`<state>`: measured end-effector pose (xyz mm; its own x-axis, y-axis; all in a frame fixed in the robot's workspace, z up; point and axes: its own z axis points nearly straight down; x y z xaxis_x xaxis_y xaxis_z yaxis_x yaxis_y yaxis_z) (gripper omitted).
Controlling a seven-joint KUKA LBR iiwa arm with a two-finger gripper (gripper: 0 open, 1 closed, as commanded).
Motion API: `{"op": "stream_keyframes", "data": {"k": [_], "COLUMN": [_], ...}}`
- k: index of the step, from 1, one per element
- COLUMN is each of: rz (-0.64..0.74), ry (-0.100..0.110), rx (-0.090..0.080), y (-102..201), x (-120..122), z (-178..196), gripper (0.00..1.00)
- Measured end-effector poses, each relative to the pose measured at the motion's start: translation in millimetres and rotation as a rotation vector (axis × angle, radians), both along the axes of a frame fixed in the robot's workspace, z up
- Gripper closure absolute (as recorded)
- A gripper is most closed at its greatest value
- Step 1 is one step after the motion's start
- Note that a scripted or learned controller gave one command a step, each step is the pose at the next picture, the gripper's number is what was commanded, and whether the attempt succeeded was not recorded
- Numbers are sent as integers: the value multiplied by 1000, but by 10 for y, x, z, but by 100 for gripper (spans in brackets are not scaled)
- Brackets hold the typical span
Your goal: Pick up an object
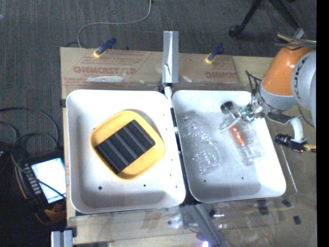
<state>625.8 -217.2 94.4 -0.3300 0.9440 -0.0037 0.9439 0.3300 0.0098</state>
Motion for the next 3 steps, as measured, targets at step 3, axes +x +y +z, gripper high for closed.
{"op": "stream_keyframes", "data": {"k": [3], "rz": [63], "ry": [-8], "rx": [-1], "y": [-13], "x": [-9], "z": [0], "gripper": [0]}}
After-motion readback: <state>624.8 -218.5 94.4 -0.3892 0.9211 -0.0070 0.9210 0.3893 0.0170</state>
